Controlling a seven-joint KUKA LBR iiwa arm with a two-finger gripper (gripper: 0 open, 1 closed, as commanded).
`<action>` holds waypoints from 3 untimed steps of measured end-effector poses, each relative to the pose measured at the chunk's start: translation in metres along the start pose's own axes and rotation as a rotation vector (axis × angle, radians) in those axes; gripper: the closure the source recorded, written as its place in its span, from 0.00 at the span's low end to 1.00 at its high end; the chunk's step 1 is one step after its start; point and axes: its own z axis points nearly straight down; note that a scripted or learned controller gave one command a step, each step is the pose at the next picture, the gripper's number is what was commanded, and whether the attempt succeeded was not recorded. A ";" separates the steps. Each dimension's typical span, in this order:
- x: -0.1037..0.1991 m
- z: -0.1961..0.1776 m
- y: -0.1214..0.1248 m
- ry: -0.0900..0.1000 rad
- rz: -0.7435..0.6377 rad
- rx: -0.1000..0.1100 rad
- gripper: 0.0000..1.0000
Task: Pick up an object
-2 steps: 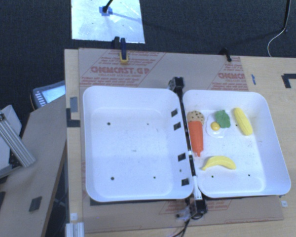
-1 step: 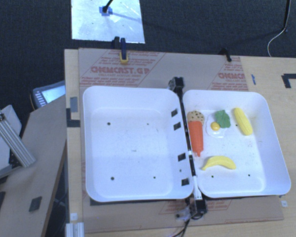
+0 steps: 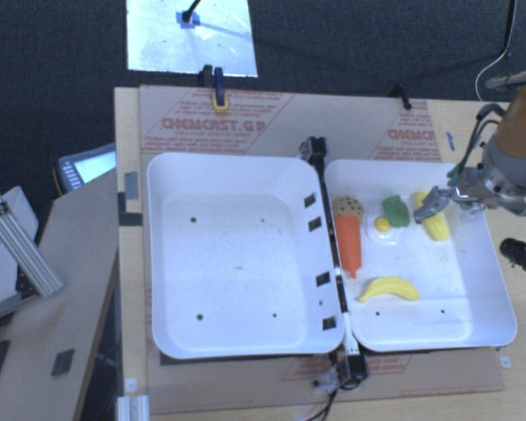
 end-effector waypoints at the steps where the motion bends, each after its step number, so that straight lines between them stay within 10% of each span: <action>1: -0.001 -0.018 0.002 -0.003 -0.001 -0.010 1.00; 3: 0.116 -0.222 -0.027 -0.002 -0.008 -0.019 1.00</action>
